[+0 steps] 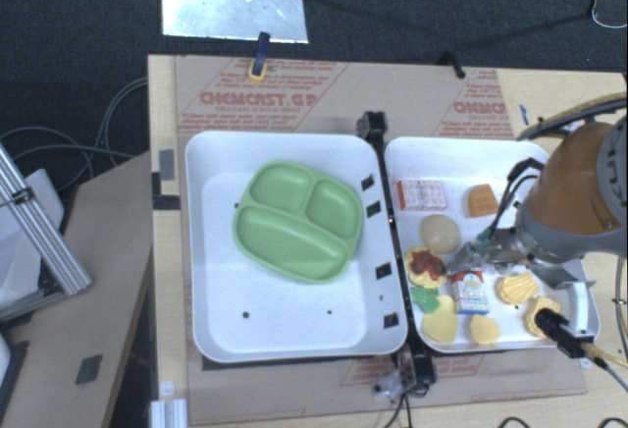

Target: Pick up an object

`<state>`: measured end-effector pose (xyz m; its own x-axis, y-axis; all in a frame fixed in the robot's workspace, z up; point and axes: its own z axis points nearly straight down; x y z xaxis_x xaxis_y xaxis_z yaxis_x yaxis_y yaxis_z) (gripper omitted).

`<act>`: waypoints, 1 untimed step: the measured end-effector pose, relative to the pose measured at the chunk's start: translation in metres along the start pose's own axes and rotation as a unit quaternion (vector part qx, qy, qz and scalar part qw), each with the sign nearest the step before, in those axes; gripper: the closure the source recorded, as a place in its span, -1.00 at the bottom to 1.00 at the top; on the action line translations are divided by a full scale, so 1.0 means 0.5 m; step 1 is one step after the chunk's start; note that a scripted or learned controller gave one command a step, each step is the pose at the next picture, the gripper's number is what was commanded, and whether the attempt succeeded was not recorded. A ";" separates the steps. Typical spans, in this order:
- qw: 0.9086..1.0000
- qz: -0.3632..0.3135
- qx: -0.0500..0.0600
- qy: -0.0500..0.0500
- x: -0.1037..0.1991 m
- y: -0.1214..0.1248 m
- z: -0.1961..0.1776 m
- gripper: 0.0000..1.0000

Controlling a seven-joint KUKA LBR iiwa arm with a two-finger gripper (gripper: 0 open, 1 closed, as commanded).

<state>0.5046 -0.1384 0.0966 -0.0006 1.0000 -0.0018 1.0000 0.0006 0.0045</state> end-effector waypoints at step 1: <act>1.000 0.000 0.000 0.000 0.002 0.001 -0.017 1.00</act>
<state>0.5049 -0.1375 0.1052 -0.0009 1.0000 -0.0009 1.0000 0.0009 0.0046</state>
